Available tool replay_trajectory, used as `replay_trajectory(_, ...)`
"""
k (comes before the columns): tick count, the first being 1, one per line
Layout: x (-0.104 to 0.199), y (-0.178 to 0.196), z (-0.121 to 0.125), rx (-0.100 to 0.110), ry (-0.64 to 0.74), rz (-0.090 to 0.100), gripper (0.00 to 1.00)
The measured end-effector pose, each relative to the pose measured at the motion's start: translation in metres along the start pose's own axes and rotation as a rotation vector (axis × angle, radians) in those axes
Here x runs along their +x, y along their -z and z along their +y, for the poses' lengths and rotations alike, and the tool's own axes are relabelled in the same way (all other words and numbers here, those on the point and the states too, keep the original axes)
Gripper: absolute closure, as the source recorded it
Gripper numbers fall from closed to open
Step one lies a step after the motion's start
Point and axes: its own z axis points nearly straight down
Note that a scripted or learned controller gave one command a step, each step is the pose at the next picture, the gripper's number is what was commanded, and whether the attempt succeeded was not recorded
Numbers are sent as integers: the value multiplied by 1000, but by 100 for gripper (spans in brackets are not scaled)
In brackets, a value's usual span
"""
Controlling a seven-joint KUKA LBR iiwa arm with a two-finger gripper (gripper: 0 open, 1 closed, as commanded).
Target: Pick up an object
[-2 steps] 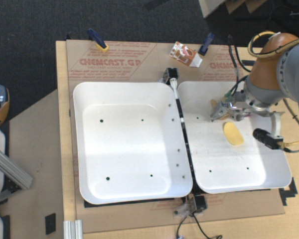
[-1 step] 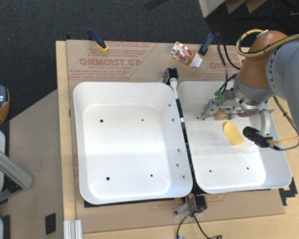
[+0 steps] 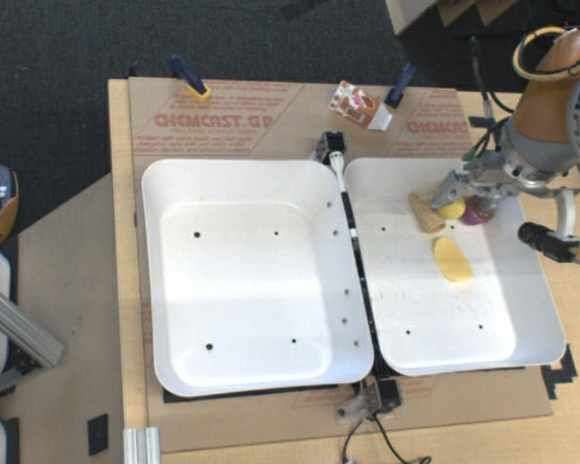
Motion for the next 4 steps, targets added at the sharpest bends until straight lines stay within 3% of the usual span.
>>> replay_trajectory(1,14,-46,-53,14,1,4,0)
replay_trajectory(2,13,-32,-49,3,2,0,100)
replay_trajectory(3,72,-44,-73,11,6,5,100)
replay_trajectory(4,6,115,-39,-15,0,-8,100)
